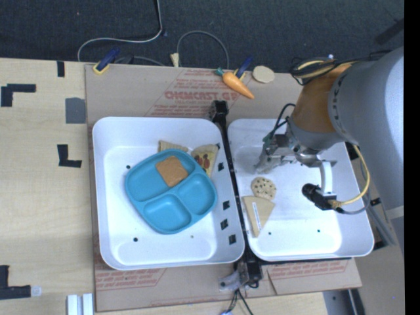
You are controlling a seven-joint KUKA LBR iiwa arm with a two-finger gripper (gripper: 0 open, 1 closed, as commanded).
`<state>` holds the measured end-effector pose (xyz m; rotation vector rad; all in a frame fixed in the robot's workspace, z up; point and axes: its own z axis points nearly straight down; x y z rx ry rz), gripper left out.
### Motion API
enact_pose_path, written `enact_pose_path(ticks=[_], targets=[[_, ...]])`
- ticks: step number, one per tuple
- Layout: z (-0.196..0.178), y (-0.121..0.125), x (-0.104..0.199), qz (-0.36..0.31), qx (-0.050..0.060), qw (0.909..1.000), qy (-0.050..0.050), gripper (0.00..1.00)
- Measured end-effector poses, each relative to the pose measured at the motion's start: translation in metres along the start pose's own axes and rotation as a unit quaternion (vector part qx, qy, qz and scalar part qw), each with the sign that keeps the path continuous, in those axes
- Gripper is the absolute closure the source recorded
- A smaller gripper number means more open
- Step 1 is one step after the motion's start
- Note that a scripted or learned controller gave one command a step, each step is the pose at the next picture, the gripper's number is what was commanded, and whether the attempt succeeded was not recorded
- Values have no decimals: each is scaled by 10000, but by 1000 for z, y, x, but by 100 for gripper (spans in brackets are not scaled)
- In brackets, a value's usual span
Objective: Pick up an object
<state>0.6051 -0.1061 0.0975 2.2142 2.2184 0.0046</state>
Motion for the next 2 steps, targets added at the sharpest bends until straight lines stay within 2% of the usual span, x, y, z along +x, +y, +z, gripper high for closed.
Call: enact_pose_path(ticks=[1,2], targets=[[1,0,0,-1,5,10000,0,0],[10,-47,6,4,-13,10000,-4,0]])
